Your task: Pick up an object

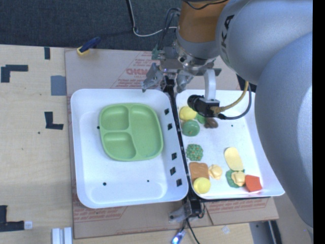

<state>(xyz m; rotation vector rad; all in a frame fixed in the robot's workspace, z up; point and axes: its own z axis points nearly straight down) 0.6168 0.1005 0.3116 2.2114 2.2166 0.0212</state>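
Note:
My gripper (160,85) hangs over the back rim where the two bins meet, its fingers spread open with nothing between them. Just right of it, in the right bin (264,151), lie a yellow lemon-like piece (187,113), a round green piece (191,128) and a small brown piece (210,121). Further forward are a green broccoli floret (194,151), an orange-brown slice (198,169), a yellow ball (201,185), a pale yellow oval (233,158) and an orange-red block (253,183).
A green compartment plate (131,132) lies in the left bin (86,151). A black cable fitting (204,104) on the arm hangs over the right bin's back. The arm's grey body covers the right side of the scene.

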